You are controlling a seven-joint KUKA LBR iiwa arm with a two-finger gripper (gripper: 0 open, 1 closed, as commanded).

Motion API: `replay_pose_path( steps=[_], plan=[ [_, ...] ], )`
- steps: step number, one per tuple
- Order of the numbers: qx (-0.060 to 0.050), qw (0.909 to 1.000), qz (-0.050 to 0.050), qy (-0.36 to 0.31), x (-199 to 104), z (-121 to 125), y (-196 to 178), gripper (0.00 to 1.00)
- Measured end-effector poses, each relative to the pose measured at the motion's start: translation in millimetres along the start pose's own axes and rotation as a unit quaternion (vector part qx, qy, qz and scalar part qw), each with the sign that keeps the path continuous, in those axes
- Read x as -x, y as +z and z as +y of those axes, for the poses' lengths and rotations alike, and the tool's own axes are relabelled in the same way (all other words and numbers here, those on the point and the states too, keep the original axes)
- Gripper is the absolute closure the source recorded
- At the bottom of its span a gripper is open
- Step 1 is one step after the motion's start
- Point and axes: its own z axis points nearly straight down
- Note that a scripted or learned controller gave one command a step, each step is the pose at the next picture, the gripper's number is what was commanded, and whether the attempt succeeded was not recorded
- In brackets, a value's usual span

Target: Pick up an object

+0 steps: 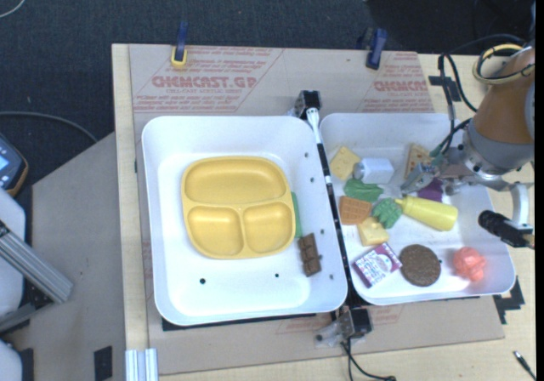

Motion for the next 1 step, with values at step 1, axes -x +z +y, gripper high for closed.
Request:
replay_pose_path(
  steps=[1],
  plan=[
    [0.003, 1.0, -0.001, 0.0, 0.5, 1.0, -13.3, 1.0]
  ],
)
